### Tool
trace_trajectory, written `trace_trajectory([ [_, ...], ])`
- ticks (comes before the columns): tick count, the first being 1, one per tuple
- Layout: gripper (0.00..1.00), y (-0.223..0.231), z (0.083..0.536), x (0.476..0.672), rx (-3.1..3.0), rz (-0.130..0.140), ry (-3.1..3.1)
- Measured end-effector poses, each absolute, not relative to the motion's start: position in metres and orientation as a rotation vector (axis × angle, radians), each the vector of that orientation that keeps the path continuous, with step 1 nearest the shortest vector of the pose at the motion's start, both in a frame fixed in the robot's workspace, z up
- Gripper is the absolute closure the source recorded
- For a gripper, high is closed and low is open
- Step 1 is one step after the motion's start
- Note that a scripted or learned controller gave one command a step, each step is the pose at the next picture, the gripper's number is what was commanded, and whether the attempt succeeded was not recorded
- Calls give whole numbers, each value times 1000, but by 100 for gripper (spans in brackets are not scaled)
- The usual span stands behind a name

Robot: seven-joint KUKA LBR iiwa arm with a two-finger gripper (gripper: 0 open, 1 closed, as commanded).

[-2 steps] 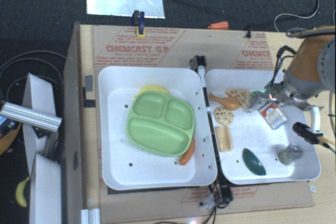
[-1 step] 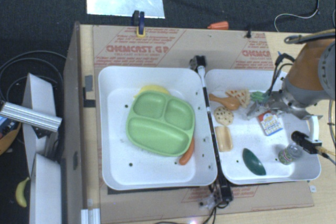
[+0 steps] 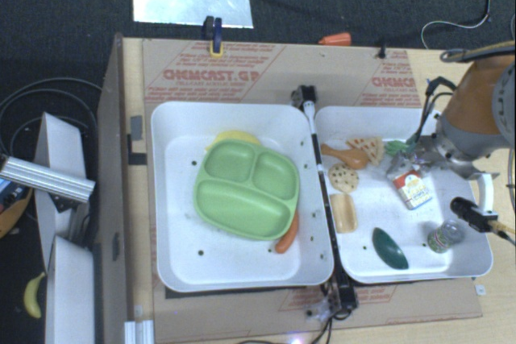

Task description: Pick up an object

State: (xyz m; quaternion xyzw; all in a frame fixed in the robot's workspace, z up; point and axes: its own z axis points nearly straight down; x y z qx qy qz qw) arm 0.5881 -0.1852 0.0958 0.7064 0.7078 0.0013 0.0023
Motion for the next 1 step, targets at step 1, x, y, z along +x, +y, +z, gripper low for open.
trace_trajectory([
  [1, 100, -111, 216, 590, 2201, 17, 2228],
])
